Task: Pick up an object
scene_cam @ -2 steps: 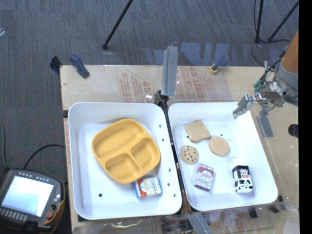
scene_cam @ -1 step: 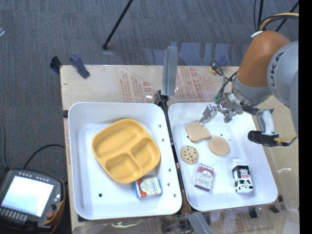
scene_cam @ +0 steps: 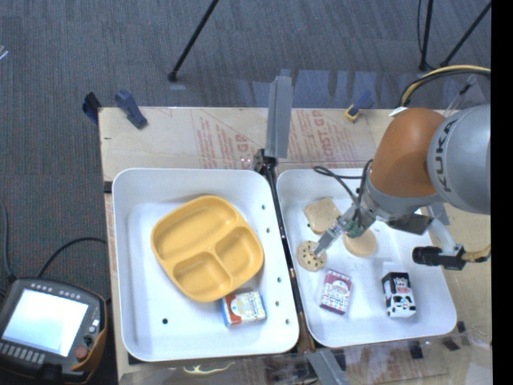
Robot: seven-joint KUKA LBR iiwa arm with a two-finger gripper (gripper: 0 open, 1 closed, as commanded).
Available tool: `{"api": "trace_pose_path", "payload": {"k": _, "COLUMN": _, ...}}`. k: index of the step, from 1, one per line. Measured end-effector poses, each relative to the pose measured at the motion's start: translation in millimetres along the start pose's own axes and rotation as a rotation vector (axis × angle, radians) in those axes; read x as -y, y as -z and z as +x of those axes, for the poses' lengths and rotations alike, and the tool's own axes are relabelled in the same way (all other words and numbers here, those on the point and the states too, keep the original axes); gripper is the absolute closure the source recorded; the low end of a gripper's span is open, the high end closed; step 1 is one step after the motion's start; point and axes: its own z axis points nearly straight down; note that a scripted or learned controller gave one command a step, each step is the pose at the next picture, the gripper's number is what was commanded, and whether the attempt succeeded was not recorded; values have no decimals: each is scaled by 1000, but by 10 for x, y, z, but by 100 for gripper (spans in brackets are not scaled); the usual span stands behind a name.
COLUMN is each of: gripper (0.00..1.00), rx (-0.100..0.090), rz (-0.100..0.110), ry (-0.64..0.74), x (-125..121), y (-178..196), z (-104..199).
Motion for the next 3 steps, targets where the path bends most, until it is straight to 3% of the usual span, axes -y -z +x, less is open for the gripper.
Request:
{"api": "trace_pose_path", "payload": {"k": 1, "gripper": 0, "rx": -1, "rz": 3, "ry": -80, "x": -501, "y": -17, "z": -89}}
{"api": "trace_pose_path", "payload": {"k": 2, "gripper": 100, "rx": -3, "rz": -1, "ry": -84, "x": -510, "y": 101, "z": -100}}
{"api": "trace_pose_path", "payload": {"k": 3, "gripper": 100, "rx": 2, "rz": 2, "ry": -275, "x": 72, "y": -6, "z": -788}}
